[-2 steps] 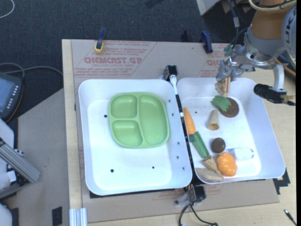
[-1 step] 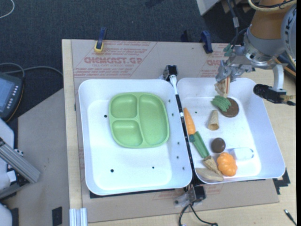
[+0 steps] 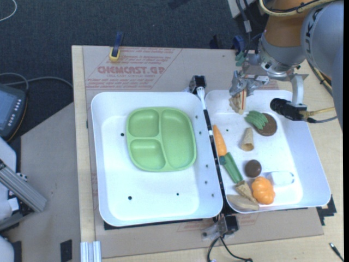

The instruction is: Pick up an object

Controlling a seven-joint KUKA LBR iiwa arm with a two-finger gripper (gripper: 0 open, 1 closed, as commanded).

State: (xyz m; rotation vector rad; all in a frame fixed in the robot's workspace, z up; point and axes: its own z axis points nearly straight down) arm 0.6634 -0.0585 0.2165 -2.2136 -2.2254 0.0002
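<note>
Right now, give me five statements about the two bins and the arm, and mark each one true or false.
1. The green divided plate lies in the left bin. True.
2. The gripper hangs over the left bin. False: it is at the far end of the right bin.
3. The carrot lies in the right bin beside the divider. True.
4. The small orange pumpkin sits on the green plate. False: it sits at the right bin's near end.
5. The plate has one compartment. False: three.
</note>
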